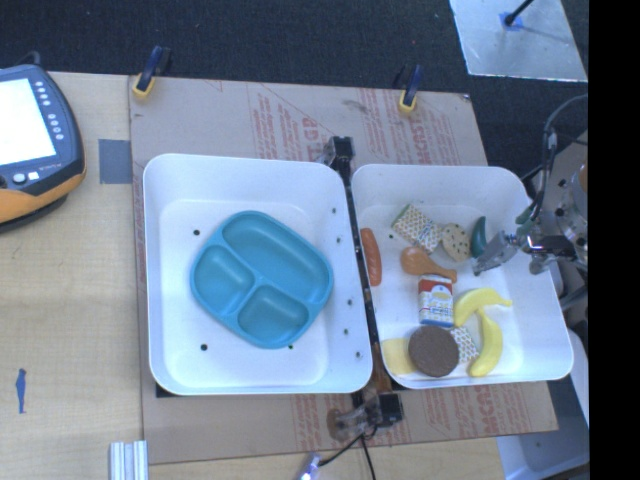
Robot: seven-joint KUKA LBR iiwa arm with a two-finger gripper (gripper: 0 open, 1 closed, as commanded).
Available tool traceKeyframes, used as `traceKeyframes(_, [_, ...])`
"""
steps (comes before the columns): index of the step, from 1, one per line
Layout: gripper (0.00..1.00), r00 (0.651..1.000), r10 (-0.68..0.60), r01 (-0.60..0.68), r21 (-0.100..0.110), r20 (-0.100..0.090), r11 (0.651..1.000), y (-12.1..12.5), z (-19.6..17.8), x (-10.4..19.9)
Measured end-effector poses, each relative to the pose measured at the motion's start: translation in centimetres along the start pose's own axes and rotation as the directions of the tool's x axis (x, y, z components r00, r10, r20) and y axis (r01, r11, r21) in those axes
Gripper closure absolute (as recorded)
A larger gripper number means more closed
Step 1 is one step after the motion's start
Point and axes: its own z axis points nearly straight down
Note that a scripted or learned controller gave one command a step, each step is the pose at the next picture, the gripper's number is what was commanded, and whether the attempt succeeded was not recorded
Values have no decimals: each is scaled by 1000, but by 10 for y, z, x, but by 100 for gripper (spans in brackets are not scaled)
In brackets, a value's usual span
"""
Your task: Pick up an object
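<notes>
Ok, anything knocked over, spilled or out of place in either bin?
Nothing stands out. The blue tray lies flat in the left bin. The toy food, including the banana and hot dog, sits loosely jumbled inside the right bin, none over the rim.

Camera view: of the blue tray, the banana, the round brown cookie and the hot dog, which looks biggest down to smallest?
1. Blue tray, by far.
2. Banana.
3. Round brown cookie and hot dog: too alike to rank.
</notes>
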Motion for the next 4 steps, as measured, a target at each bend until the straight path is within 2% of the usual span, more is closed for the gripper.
traceKeyframes(1, [0, 1000, -2, 2, -3, 1, 1000, -28, 140, -2])
traceKeyframes(2, [100, 1000, -7, 7, -3, 0, 1000, -27, 129, -3])
traceKeyframes(3, [100, 1000, -3, 3, 0, 2, 1000, 68, 141, 28])
traceKeyframes(4, [0, 1000, -3, 3, 0, 2, 1000, 67, 141, 27])
